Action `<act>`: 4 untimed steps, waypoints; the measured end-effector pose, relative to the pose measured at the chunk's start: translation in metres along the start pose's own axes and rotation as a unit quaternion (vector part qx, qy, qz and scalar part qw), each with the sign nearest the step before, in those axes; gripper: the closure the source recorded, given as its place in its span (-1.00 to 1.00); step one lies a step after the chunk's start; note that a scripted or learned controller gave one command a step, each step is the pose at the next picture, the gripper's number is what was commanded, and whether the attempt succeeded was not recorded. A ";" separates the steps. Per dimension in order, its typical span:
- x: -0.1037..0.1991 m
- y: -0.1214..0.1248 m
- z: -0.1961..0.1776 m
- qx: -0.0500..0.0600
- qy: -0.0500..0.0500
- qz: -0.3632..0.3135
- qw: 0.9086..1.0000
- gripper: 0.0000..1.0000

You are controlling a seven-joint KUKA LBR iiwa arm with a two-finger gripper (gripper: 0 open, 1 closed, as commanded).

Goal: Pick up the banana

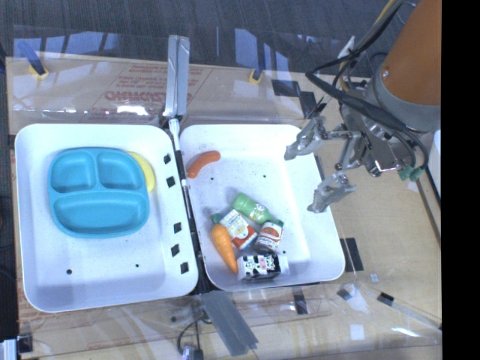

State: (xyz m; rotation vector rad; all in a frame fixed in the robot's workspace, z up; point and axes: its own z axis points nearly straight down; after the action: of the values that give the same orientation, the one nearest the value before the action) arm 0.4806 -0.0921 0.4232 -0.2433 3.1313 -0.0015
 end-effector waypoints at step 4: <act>-0.006 0.058 -0.020 0.002 -0.003 -0.624 0.782 -1.00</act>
State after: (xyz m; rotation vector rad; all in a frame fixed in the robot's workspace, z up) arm 0.4779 -0.0337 0.4430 -2.1398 2.2929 -0.0065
